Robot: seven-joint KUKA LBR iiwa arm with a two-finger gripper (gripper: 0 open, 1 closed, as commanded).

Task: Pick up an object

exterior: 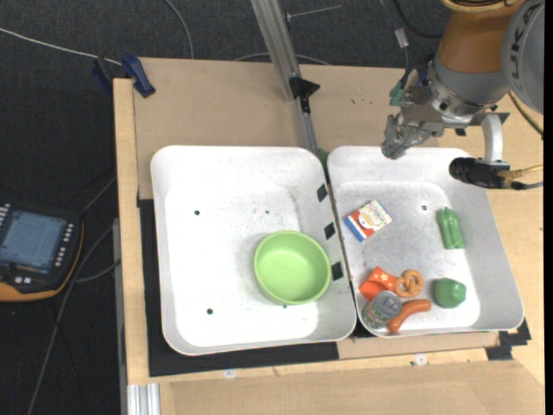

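White bins: two, side by side on the tabletop [216, 102], a left bin [177, 180] and a right bin [497, 266]
Green bowls: one, the green bowl [292, 267] in the left bin
Small cartons: one, a white, red and blue carton [368, 220] in the right bin
Green things in the right bin: two, a long green piece [450, 228] and a rounded green piece [448, 292]
Pretzels: one, the pretzel [410, 281]
Orange pieces: one, an orange piece [378, 281]
Red sausage-shaped pieces: one, the red piece [406, 313]
Grey round lids or dishes: one, a grey dish [381, 306]
Robot arms: one, with one end effector [397, 141]
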